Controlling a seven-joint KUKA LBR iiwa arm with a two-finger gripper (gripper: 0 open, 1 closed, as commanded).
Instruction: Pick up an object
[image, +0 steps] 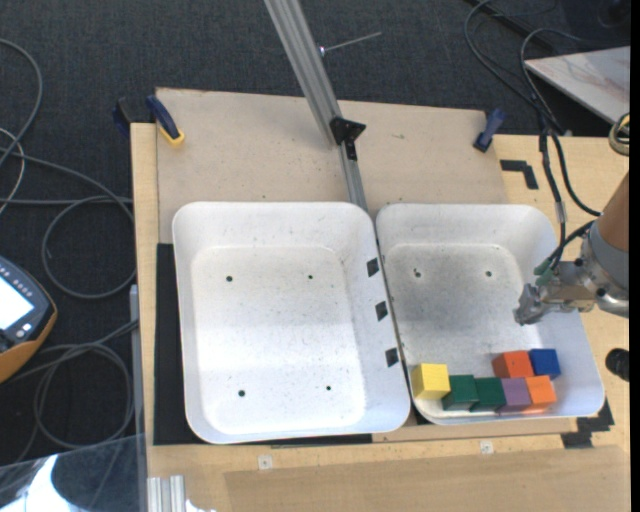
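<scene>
Blocks are sitting bunched along the near edge of the right bin (540, 225): yellow block (432, 379), green blocks (475, 391), purple block (516, 394), orange blocks (527, 377), blue block (545, 361). Most are touching neighbours. The end effector (528, 306) is hovering inside the right bin, above and behind the cluster, near the orange and blue ones, holding nothing. Can't tell its open/closed state, too small and blurred. The left bin (200, 225) is lying beside it on the counter (250, 140). Step looks like approach, pick not yet done. Next move is probably calling for dropping toward one block; yellow at the row's end looks easiest, as tight packing is risking a bad grip elsewhere.
</scene>
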